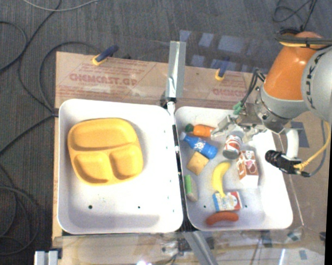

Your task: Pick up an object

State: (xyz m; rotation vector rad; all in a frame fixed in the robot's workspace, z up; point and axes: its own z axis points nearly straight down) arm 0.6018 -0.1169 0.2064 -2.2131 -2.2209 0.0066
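My gripper hangs over the far part of the right bin, under the grey arm with its orange band. Just in front of it stands a small red and white can, close below the gripper; whether they touch I cannot tell. Around the can lie an orange object, a blue and white bottle, a tan block, a banana and a red and white carton.
Nearer the front of the right bin lie a green stick, a small red and blue carton and a red sausage. The left bin holds a yellow divided tray. A metal rail stands between the bins at the back.
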